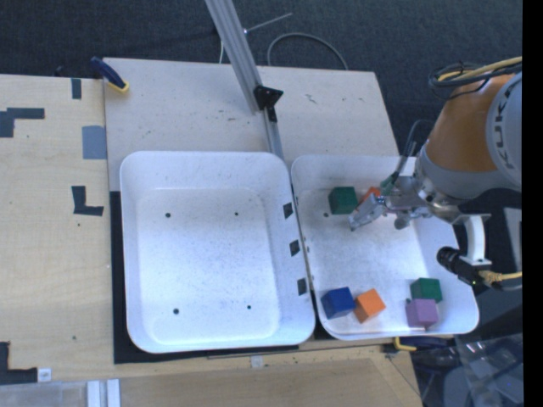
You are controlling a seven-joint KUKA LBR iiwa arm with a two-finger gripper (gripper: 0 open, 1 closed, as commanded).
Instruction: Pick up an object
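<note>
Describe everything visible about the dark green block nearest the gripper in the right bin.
The dark green block is a small cube with a matte, plain surface, sitting flat and upright on the floor of the right bin, in its far half toward the left wall. It stands apart from the other blocks, which are grouped at the near edge. The gripper hangs just to its right and slightly nearer the camera; whether it touches the block cannot be told. A small orange piece shows beside the gripper.
</note>
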